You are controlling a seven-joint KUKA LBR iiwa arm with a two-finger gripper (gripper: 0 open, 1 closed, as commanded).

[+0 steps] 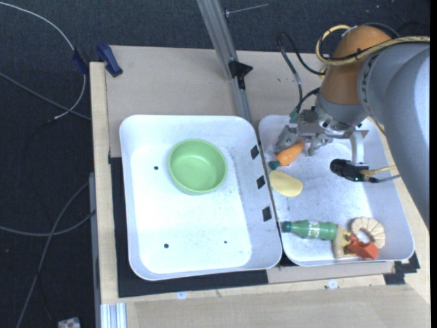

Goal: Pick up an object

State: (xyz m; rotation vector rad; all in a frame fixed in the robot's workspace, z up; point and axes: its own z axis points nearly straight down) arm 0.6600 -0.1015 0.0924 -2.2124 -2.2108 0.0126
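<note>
So my hand (pixel 295 144) is down in the right bin (pixel 392 210), right over the carrot (pixel 289 154). Honestly can't tell from up here whether it's spread or pinched shut. The carrot lies just above the yellow lemon-ish thing (pixel 285 183), near the bin's inner wall. Looks like the grab step. Next move: get a solid clamp, then lift straight up.

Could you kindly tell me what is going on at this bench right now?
The grey arm's tool is down in the right white bin, right at a small orange carrot-like toy. A yellow lemon-shaped piece and a green bottle lie nearby; a green bowl sits in the left white bin.
</note>
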